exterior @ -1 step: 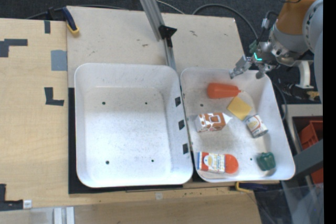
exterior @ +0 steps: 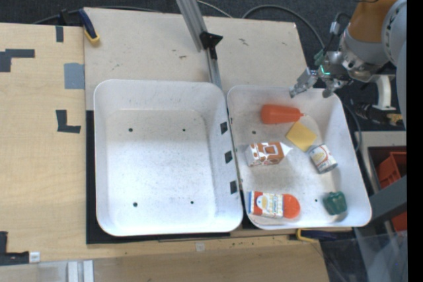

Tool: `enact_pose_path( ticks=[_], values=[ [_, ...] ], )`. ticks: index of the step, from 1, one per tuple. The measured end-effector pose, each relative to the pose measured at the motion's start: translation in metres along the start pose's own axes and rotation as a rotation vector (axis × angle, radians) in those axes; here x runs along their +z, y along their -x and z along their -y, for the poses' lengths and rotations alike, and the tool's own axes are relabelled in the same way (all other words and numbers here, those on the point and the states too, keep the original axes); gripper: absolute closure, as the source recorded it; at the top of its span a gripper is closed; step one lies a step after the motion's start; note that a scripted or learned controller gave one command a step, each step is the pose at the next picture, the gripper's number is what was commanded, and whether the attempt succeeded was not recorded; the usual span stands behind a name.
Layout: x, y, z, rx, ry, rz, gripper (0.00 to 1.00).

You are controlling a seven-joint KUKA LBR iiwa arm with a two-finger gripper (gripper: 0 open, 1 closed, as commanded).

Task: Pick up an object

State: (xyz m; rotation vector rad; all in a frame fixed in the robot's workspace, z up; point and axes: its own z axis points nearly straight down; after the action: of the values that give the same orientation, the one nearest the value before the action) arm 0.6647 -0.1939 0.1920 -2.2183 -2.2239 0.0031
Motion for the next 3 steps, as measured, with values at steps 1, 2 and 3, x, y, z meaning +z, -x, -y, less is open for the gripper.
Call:
enact_pose_path(
  ticks=[1, 2, 3],
  values=[
    [0.049, -0.002, -0.008, 0.000, -0.004, -0.001, 0.00],
    [0.102, -0.002, -0.006, 0.002, -0.012, -0.001, 0.00],
    [0.090, -0.002, -0.006, 0.001, -0.012, 0.000, 1.00]
  ],
)
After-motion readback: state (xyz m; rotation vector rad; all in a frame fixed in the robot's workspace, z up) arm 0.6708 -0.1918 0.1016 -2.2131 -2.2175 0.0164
